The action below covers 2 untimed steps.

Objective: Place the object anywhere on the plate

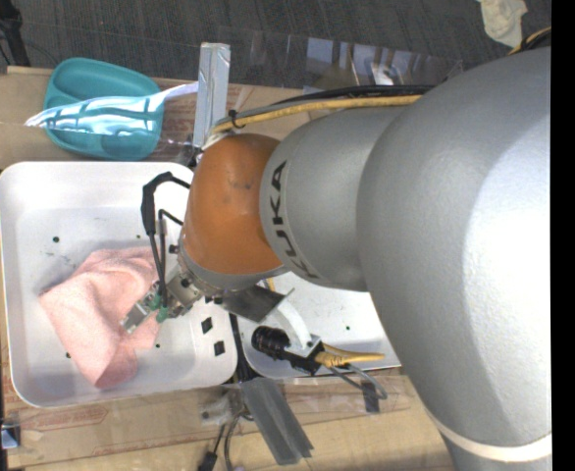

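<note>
Pink cloth (83, 312) lies directly beneath the end effector (142, 312), inside white bin (62, 199); end effector opening: cannot tell.

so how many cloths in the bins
1: a pink cloth in the bin on the view's left. The arm covers most of the other bin, so more may be hidden.

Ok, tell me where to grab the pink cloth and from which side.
Probably pinch a raised fold near the middle of the pink cloth, coming straight down from above. It lies crumpled and limp in the left bin, with no handle, and the bin's walls would hinder a sideways approach. The gripper hangs at its right edge.
</note>
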### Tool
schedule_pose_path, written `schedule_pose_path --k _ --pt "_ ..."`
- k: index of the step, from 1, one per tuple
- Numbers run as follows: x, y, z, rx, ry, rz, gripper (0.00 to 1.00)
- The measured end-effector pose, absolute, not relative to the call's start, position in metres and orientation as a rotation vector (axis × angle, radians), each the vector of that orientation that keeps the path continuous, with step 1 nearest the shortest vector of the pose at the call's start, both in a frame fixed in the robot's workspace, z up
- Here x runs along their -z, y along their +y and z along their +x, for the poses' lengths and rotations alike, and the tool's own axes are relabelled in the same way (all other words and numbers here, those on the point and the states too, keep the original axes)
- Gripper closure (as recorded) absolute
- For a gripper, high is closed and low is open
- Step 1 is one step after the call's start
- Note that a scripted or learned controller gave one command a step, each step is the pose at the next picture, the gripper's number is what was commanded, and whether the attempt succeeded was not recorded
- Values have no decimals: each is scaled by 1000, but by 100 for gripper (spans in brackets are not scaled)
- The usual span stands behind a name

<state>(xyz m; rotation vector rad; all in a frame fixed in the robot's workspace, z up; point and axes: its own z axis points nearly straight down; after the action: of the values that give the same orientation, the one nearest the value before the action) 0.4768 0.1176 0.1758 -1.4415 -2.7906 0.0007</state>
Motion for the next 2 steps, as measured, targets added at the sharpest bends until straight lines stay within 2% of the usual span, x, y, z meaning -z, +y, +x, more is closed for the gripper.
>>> schedule_pose_path --k 1,2 --pt "-91 134 476 -2 -2816 -1389 0" --pt "-181 173 476 1 -2848 -1327 0"
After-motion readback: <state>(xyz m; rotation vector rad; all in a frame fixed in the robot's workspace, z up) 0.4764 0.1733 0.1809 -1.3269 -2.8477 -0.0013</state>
